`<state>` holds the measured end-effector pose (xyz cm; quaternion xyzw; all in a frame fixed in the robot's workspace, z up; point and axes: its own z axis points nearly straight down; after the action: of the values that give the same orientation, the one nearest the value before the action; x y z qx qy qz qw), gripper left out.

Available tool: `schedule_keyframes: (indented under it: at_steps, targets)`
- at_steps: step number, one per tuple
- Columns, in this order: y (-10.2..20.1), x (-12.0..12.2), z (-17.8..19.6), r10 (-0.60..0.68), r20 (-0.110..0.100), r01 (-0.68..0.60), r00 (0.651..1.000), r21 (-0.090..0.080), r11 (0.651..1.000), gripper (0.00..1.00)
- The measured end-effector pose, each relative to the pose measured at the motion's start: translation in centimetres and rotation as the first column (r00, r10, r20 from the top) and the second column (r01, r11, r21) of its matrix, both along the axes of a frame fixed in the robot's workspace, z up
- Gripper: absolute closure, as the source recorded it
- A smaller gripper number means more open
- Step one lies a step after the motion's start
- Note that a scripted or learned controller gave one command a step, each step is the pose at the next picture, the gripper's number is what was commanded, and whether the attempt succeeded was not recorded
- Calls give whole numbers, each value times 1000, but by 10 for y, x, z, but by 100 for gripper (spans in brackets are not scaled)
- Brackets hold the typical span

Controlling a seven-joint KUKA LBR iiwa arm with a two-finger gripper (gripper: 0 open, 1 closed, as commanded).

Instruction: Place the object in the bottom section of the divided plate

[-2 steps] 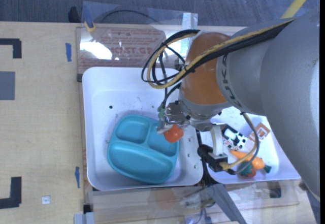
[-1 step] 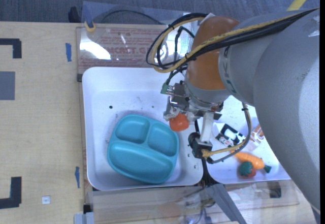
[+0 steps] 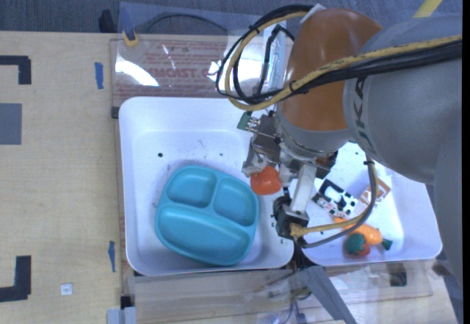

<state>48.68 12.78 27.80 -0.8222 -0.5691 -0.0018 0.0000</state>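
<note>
Just off the right rim of the blue divided plate (image 3: 208, 217), an orange rounded object (image 3: 265, 181) sits under the gripper (image 3: 270, 177); it appears to be pinched between the fingers, though the wrist hides most of the contact and the hold may be shallow. The plate lies in the left white bin (image 3: 139, 168), toward that bin's near right corner, with its single large section nearest the bin's near edge and two smaller ones behind. My main worry is the release point — the object hangs over the plate's right rim, not over the large section, so letting go now would likely drop it onto the rim or the bin floor. A round thing may also roll across a divider into a neighbouring section. Loose cables (image 3: 242, 58) drape close to the wrist — a snag could jerk the arm. In the right white bin (image 3: 422, 234), a carrot-like toy (image 3: 363, 239) lies well apart.
</note>
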Motion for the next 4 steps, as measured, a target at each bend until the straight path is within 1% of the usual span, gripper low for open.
schedule_keyframes:
  at_steps: [1, 2, 3, 4]
  targets:
    - [74, 31, 15, -446, -4, 446, 895, -4, 895, 100]
    - [97, 63, 30, -813, -2, 813, 582, -1, 582, 100]
    - [96, 64, 39, -815, 0, 815, 580, -1, 580, 100]
    - [95, 110, -74, -631, -8, 631, 776, -13, 776, 100]
